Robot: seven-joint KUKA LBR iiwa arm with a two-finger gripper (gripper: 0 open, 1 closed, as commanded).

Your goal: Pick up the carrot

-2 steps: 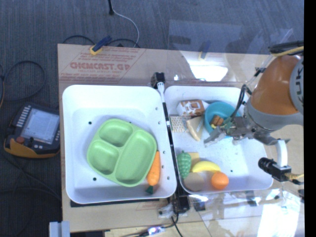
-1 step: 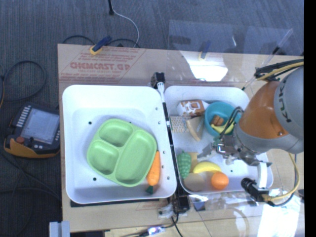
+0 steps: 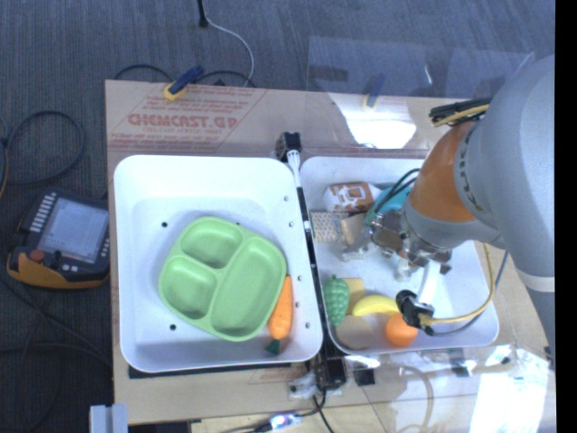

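The carrot [image 3: 281,309] is orange with a green stub at its lower end. It lies in the left bin [image 3: 135,197], wedged between the green divided plate [image 3: 223,278] and the bin's right wall. My gripper [image 3: 401,246] hangs over the middle of the right bin [image 3: 469,332], well to the right of the carrot and across the divider between the bins. Nothing can be made out in its grasp from this angle.
The right bin holds a brown packet [image 3: 350,195], a green fruit [image 3: 336,298], a yellow banana [image 3: 374,307], an orange ball [image 3: 400,330] and a beige lump [image 3: 356,334]. A handheld pendant [image 3: 63,237] lies on the floor to the left of the bench.
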